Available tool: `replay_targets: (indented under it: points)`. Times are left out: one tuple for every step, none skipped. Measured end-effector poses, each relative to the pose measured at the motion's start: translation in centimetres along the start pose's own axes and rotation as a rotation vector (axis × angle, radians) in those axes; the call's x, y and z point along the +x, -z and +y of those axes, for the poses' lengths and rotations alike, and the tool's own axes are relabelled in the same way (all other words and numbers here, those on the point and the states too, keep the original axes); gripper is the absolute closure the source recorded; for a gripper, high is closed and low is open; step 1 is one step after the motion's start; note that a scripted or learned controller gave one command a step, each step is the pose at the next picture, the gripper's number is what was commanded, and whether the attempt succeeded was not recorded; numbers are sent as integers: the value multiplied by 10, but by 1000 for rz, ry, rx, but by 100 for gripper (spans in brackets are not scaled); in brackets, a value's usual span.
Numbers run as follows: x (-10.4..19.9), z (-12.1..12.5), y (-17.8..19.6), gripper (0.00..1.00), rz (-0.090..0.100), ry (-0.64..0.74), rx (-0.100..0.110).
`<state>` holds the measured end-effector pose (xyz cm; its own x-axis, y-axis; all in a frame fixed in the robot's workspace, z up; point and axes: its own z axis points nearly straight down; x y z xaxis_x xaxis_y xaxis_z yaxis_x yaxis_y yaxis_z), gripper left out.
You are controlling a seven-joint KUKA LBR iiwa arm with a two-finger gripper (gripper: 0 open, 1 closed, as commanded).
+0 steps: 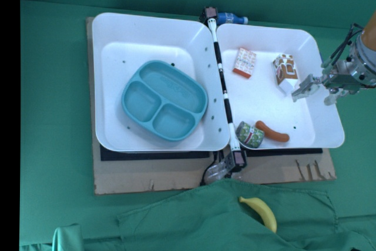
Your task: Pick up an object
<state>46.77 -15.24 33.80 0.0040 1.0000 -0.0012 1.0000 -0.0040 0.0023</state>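
Landmark: right bin (267, 104). Nearest, below its front edge: banana (261, 211) on green cloth (205, 220) over tabletop (53, 97). Inside, front rim: green can (250, 134) just beside orange sausage (272, 131). Farther in: red-white packet (244, 62) left of centre, small carton (286, 73) right of centre. Pincer (317, 91) at right rim, fingers spread, nothing between them, near carton, not touching. Left of landmark: second bin (111, 29) containing teal divided plate (164, 100). Beyond far rim: blue bottle (231, 19).

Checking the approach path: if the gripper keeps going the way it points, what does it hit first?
Likely the carton: the gripper points toward the view's left, with the carton just ahead. Its height above the bin is unclear, so it might pass over.
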Motion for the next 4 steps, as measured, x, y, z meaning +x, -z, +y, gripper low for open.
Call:
replay_targets:
  points:
    - [-29,-2,-99,0,1,-4,9]
    - [-21,73,-158,0,-4,3,-7]
    - [-22,72,-154,0,-4,0,-12]
    - [-36,25,-118,0,-1,-3,-1]
